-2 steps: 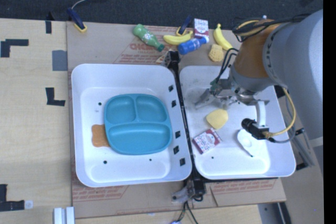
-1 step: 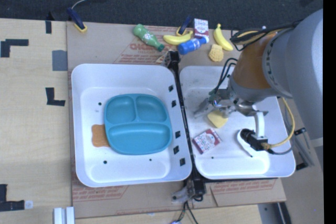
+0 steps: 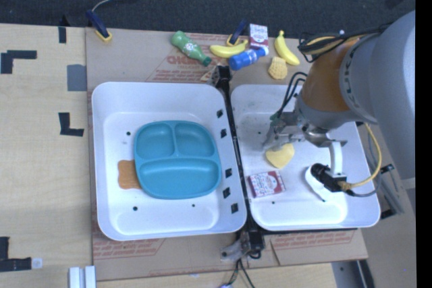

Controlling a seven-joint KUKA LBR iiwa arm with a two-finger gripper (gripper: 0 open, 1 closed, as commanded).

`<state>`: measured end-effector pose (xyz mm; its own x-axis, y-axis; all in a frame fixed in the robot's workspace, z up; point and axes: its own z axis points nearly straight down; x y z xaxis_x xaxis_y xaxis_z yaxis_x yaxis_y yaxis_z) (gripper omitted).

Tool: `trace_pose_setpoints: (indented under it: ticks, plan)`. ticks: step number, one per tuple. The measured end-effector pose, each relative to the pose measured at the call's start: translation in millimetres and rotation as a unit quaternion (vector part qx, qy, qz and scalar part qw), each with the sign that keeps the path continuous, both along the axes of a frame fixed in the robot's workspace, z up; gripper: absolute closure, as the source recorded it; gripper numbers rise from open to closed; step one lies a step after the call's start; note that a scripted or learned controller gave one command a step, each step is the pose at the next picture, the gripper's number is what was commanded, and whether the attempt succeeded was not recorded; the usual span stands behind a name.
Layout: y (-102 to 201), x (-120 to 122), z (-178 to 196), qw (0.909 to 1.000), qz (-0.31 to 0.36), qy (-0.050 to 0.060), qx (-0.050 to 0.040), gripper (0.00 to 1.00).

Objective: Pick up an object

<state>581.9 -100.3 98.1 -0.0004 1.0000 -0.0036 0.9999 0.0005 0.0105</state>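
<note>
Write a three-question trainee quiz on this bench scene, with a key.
1. True or false: the blue divided plate lies in the left bin.
2. Which item lies nearest the gripper in the right bin? A) green bottle B) yellow wedge C) banana
3. Fill in: the red and white packet lies in the ____ bin.

Key: 1 true. 2 B, the yellow wedge just below the gripper. 3 right.
</note>
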Motion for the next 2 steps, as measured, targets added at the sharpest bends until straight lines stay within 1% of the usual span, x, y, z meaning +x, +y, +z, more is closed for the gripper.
trace_pose_setpoints:
  ticks: [1, 2]
  plan:
    - [0.1, -0.1, -0.2, 1.0, 0.0, 0.0, 0.0, 0.0]
    - [-5.4, -6.9, -9.8, 1.0, 0.001, 0.001, 0.0001, 0.0]
